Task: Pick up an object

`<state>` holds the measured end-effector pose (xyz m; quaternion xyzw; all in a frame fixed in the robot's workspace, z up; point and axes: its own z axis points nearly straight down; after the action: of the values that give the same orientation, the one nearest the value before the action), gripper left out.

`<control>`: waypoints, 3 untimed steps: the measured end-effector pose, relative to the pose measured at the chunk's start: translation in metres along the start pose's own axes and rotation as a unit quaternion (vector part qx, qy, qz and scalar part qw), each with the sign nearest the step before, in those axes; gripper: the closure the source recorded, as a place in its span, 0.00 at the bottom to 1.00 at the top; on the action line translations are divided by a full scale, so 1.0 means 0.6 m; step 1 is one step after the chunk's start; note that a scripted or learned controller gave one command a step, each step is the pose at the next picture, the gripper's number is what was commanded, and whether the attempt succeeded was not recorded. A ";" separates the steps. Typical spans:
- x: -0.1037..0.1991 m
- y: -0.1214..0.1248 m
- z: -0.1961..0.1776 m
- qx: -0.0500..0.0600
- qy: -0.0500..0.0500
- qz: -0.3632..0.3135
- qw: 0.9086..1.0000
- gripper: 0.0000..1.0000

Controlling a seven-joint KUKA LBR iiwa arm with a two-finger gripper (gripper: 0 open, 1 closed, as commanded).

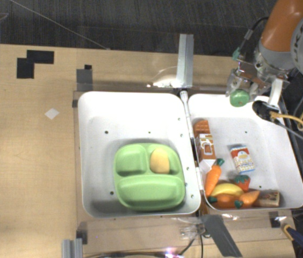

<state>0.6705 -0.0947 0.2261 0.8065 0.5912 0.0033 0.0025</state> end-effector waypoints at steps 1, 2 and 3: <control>0.073 -0.086 0.068 0.003 0.000 0.015 1.000 1.00; 0.032 -0.160 0.067 0.003 0.000 0.032 0.999 1.00; 0.034 -0.159 0.050 0.002 0.001 0.031 1.000 1.00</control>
<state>0.5861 -0.0467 0.1957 0.8246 0.5656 0.0029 0.0008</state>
